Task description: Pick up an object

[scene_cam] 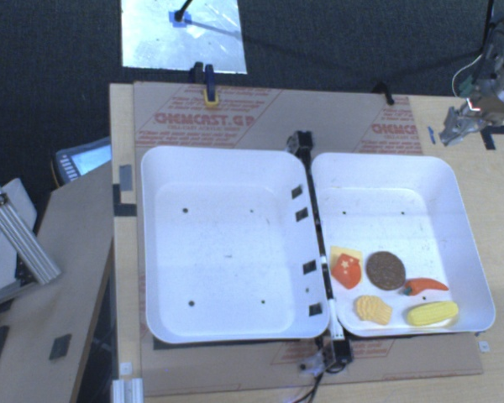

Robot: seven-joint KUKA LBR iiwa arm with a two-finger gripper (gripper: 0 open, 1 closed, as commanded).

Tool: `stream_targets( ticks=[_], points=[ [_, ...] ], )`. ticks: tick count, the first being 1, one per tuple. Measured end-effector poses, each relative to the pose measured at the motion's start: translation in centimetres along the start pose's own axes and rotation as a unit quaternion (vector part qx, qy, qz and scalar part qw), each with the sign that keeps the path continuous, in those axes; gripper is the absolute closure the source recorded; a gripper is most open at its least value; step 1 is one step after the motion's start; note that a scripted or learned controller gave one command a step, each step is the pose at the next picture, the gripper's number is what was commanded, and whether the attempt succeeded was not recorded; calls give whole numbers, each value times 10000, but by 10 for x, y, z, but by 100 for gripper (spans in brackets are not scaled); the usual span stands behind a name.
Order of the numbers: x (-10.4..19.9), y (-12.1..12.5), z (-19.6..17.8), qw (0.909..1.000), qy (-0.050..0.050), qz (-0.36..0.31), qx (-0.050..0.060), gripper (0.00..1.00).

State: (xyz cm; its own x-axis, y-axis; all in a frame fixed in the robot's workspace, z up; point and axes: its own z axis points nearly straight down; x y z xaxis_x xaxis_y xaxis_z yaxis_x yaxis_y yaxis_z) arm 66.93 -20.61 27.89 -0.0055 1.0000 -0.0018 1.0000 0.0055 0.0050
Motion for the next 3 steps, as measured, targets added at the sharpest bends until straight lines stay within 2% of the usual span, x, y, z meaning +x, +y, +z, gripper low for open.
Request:
stream_targets(
  ticks=[1, 2, 3],
  points=[
    [0, 0, 13, 10000, -1, -1, 12, 100],
    [0, 0, 1, 10000, 1, -2, 3, 100],
    [0, 0, 11, 10000, -1, -3, 10, 100]
  ],
)
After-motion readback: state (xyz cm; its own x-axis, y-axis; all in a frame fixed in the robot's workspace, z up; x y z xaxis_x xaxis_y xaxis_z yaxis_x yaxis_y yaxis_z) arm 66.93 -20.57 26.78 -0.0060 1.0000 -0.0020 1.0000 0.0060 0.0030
